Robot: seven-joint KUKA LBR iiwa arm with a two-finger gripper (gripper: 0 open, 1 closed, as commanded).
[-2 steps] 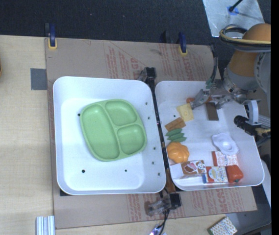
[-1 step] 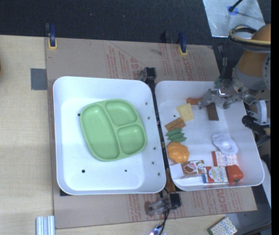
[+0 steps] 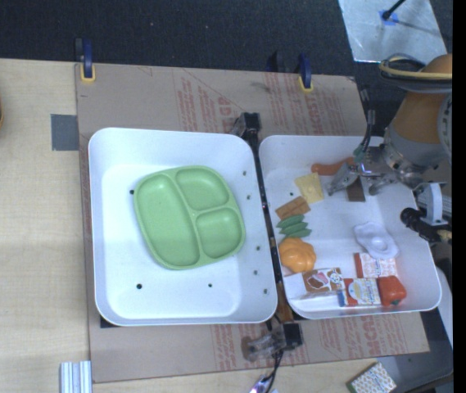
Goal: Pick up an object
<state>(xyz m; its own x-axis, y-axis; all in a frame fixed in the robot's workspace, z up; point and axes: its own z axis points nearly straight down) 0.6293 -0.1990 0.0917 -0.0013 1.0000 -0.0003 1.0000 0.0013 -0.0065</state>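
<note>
The right bin (image 3: 429, 301) holds several small items. Among them are an orange fruit (image 3: 298, 255), a tan block (image 3: 309, 187), a brown piece (image 3: 291, 207), green beans (image 3: 295, 224), a white lumpy object (image 3: 376, 238) and an orange stick (image 3: 326, 169). Small cartons (image 3: 323, 282) and a red piece (image 3: 392, 288) lie along its front. My gripper (image 3: 355, 185) hangs low over the back of this bin, between the orange stick and the white object. Its fingers stand open with nothing between them.
The left bin (image 3: 110, 301) carries a green divided plate (image 3: 188, 216). The grey arm with its orange band (image 3: 417, 119) comes in over the right bin's back right corner. Clamps (image 3: 88, 59) pin the cardboard sheet under both bins.
</note>
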